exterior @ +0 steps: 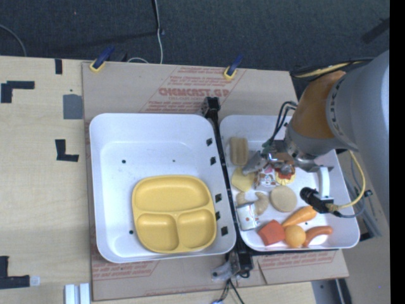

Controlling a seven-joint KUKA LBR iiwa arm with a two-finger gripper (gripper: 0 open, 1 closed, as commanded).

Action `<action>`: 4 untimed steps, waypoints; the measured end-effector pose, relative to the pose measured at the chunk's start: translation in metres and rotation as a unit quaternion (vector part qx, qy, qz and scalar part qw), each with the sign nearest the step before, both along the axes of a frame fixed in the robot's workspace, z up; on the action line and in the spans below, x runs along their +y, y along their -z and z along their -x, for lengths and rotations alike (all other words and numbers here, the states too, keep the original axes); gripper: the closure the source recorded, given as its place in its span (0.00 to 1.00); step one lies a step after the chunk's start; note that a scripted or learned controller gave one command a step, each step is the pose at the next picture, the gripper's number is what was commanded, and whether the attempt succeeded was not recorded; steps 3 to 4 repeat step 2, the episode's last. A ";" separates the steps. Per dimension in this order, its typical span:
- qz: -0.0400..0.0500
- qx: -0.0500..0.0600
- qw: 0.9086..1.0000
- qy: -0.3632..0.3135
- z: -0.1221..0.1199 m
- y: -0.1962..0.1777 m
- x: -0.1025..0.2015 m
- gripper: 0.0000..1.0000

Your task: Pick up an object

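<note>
Toy food pile (278, 208) in right bin (345, 230): carrot (299, 216), red block (273, 232), round biscuit (283, 199), sausage (317, 232). Pincer (273, 164) low over the pile's upper part; grip state can't tell. Left bin (107, 138) holds yellow divided plate (173, 212). Both on desk (38, 189).

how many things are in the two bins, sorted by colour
yellow: 3 – divided tray in the left bin, a flat yellow piece and a yellow-orange ball in the right bin
orange: 1 – carrot
red: 2 – block, sausage
tan or beige: 3 – bread piece, round cookie, pale piece
white packet: 1
total: 10, not counting clutter under the gripper
</note>
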State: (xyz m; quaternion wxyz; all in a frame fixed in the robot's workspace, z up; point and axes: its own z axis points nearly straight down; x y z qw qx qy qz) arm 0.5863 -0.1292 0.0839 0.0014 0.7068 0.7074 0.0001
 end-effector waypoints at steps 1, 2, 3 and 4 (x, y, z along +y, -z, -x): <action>0.001 -0.004 1.000 0.000 -0.001 -0.015 0.000 1.00; -0.002 -0.001 1.000 -0.003 0.018 -0.105 0.072 1.00; -0.002 -0.001 1.000 -0.003 0.018 -0.105 0.072 1.00; -0.002 -0.001 1.000 -0.003 0.018 -0.105 0.072 1.00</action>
